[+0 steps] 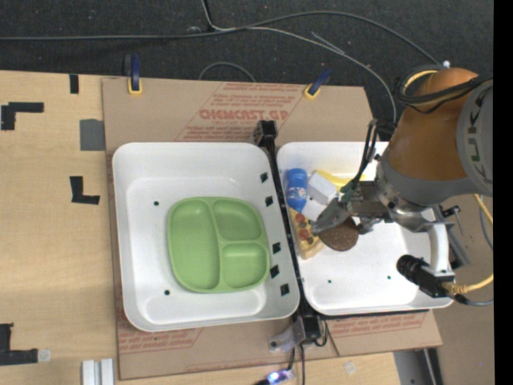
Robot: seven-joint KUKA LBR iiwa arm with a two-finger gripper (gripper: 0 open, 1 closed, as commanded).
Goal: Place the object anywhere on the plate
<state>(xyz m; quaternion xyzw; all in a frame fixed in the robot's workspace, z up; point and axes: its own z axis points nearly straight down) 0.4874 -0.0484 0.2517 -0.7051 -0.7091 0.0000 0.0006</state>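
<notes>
Green plate [217, 243] in left bin [132, 215], three compartments, long axis near-far. Claw [327, 224] low in right bin [361, 295], over left-side clutter. Brown round object [341, 237] just beside claw tip; no clear long axis. Cannot tell claw opening or grip. Blue item [295, 184], white-yellow item [325, 184] farther back.

Two bins sitting side by side on the cardboard sheet [240, 111], touching along their inner walls.

Plate [217, 243] is lying flat in the middle of the left bin [132, 215], nothing on it. Right bin [369, 295] is holding a cluster against its left wall: bottle [296, 187] toward the far-left corner, box [322, 188] just right of it, flat snack piece [307, 239] nearer the front along that wall, round disc [341, 237] just right of that. Gripper [330, 219] is hanging over the disc, arm [429, 143] coming in over the bin's right side.
</notes>
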